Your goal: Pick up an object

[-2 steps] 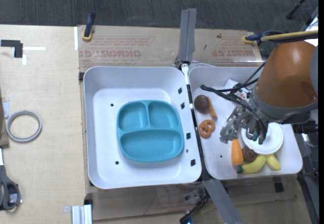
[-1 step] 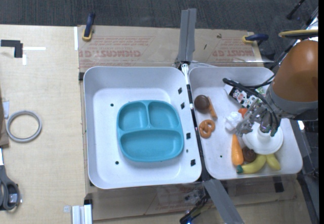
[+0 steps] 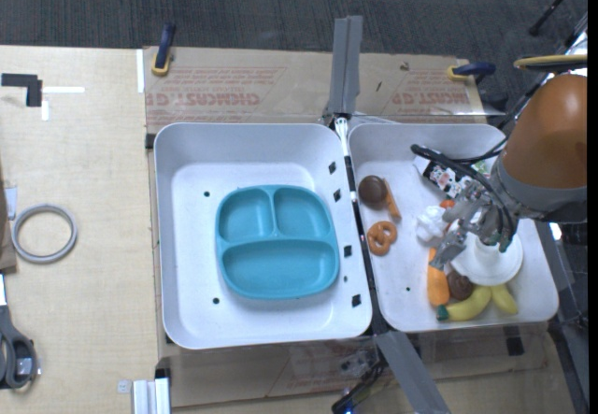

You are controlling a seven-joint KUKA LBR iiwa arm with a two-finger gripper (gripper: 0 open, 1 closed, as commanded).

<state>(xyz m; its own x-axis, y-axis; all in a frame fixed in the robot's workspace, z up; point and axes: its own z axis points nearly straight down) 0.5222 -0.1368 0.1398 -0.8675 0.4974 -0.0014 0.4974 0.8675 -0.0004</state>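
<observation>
Two bins sit side by side on the bench. The left bin [image 3: 177,216] holds a divided plate [image 3: 277,241] at its middle. In the right bin [image 3: 392,300], a pretzel [image 3: 381,235] lies toward the left wall, with a banana [image 3: 476,304] and carrot [image 3: 437,283] at the near edge. A tape roll [image 3: 42,233] rests far left on the bench.

arm [image 3: 551,155]: grey housing, broad glossy orange band above wrist
wrist: grey, with black cable looping off it
gripper [image 3: 464,233]: bare metal, thin silvery linkages, small orange-red and green fittings
</observation>
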